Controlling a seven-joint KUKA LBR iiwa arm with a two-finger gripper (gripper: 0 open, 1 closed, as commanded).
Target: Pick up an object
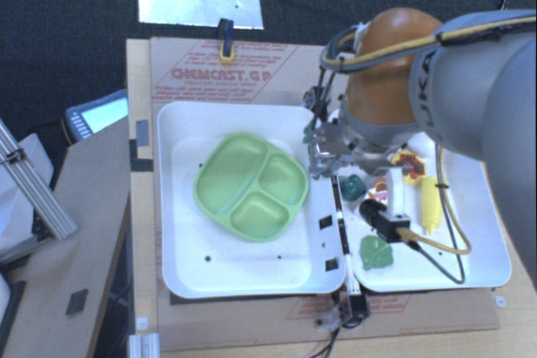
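Observation:
My gripper [322,157] hangs low over the rim between the two white bins, at the right edge of the left bin [180,264]. A light green divided plate [250,185] lies in the left bin, just left of the gripper. In the right bin [482,260], a dark green object [352,186] sits just right of the gripper. Further right lie a yellow elongated item [430,202], a white item [394,192] and a red and orange piece [409,163]. A green leafy piece [376,253] lies near the front. The arm hides the back of the right bin.
Both bins rest on a cardboard sheet [220,73] on the bench. A yellow and black clip [226,42] stands behind the left bin. A grey table [84,222] sits to the left.

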